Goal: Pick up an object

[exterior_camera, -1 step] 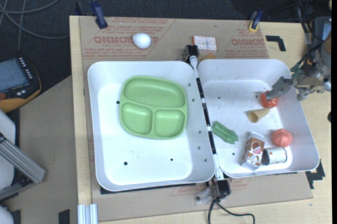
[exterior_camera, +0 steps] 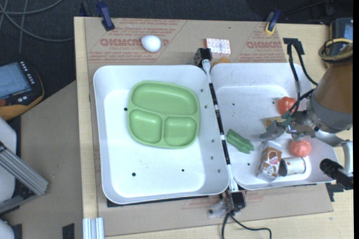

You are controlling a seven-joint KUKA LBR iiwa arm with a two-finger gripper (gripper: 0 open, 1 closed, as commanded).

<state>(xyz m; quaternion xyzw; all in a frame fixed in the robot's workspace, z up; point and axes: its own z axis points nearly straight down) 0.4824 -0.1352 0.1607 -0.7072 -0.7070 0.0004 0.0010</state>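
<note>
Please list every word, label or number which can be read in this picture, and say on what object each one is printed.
"CHEMCAN...": red print, seemingly upside down, on the cardboard sheet behind the left bin; the rest is blurred.
The same red print repeats behind the right bin, at, partly legible.
Small carton in the right bin: printing too small to read.
Patterned box on the cardboard: no legible text.
Screen of the device at the left: blurred, unreadable.

The arm (exterior_camera: 336, 95) enters from the table's right edge, its orange band uppermost and the grey wrist section below it. The wrist angles down and leftward over the right-hand portion of the table. The pincer (exterior_camera: 279, 130) sits low at the end of the wrist, pointing toward the table's middle. Dark cables (exterior_camera: 294, 67) run along the arm from the far right corner. Finger spacing is not discernible.
</note>
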